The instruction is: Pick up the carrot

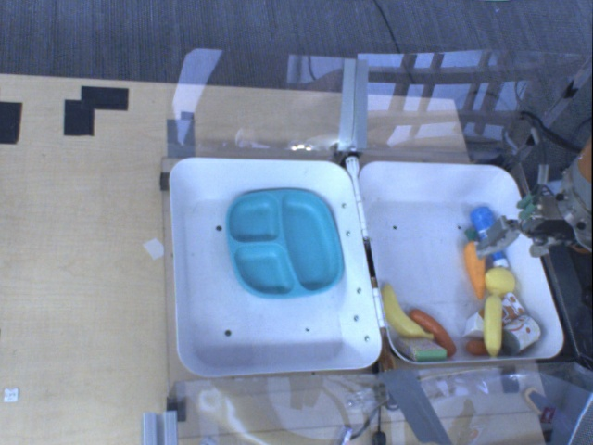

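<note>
Looking down, we see wood bench (83, 248), grey carpet (139, 17) behind, two white bins: left bin (195, 248) holds blue tray (283, 242). Carrot (475, 269) lies in right bin (417, 230), near right wall. Gripper (515, 229) hangs just beside carrot; fingers apart, seemingly, nothing between.

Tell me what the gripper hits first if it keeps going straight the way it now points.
The gripper points leftward into the right bin. First in its line is probably the blue object, with the carrot just below that path. Depth is unclear from this slanted view.
</note>
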You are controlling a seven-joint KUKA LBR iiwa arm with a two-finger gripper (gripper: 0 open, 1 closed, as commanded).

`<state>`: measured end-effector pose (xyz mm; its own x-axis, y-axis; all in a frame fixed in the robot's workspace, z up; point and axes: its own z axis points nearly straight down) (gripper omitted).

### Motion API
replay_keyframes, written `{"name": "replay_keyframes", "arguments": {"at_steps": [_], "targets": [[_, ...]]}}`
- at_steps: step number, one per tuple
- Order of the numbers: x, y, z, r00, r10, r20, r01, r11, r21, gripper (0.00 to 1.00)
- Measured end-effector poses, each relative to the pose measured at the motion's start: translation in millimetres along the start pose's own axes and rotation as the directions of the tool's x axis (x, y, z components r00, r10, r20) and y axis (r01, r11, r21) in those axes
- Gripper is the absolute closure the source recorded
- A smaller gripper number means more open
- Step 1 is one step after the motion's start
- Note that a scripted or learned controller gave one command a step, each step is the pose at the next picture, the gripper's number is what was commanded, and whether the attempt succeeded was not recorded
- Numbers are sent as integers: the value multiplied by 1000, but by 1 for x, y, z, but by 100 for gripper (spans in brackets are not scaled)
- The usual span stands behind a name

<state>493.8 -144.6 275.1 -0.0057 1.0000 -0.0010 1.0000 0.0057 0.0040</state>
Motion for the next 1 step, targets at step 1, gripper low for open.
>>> {"name": "replay_keyframes", "arguments": {"at_steps": [1], "targets": [[-35, -7, 167, 998, -63, 0, 63, 998, 1, 0]]}}
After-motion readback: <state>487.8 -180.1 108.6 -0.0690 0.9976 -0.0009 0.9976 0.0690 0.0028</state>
